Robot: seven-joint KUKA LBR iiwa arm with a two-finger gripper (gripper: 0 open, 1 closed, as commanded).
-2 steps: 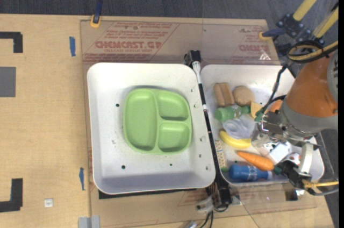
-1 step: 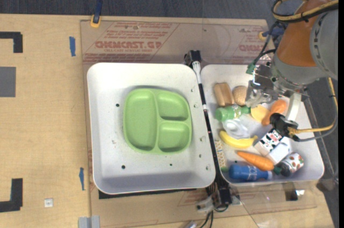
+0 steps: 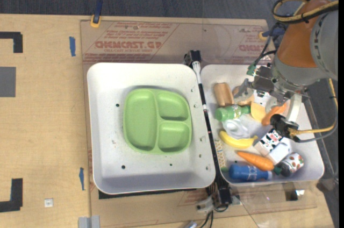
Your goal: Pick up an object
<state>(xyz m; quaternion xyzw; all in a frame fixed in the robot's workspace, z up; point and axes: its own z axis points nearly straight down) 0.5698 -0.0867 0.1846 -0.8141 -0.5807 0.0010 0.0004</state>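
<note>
The right white bin (image 3: 317,168) holds a heap of toys. Among them are a brown cylinder (image 3: 223,93), a green bottle (image 3: 232,112), a yellow banana (image 3: 239,141), an orange carrot (image 3: 256,159), a blue bottle (image 3: 250,172) and a black-and-white spotted box (image 3: 271,142). My gripper (image 3: 261,95) hangs low over the back of this bin, just right of the brown cylinder and above a yellow-orange piece (image 3: 258,112). The wrist body hides what lies directly under it.
The left white bin (image 3: 102,114) carries a green divided plate (image 3: 157,120). A black bar (image 3: 203,108) runs between the two bins. Cables loop from the arm over the right bin's far corner. Brown cardboard surrounds both bins.
</note>
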